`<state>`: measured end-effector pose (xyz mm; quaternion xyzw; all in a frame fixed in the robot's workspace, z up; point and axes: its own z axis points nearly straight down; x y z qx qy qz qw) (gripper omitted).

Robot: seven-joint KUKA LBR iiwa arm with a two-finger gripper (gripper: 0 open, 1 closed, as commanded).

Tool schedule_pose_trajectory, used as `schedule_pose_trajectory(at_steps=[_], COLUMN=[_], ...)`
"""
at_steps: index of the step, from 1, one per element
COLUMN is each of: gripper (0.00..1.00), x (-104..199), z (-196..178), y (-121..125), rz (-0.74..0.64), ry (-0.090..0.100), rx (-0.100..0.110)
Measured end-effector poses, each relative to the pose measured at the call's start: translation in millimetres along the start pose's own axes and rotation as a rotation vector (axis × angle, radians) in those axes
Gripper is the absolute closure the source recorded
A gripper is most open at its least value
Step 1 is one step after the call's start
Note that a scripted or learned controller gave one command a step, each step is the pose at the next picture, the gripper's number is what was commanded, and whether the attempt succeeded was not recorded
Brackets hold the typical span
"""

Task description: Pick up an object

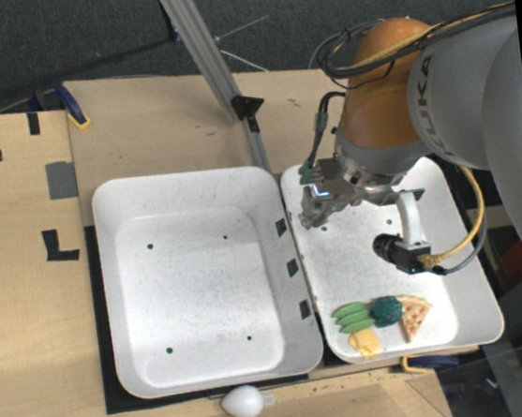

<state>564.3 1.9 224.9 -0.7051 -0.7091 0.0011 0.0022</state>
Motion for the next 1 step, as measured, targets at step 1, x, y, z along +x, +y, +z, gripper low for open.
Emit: schedule_pose_trajectory(at_steps=[1], gripper=[1.00], x=[53.6], z=[-10.2], y=[-14.6], rz=[-0.002], ry=[0.001], rx=[-0.002])
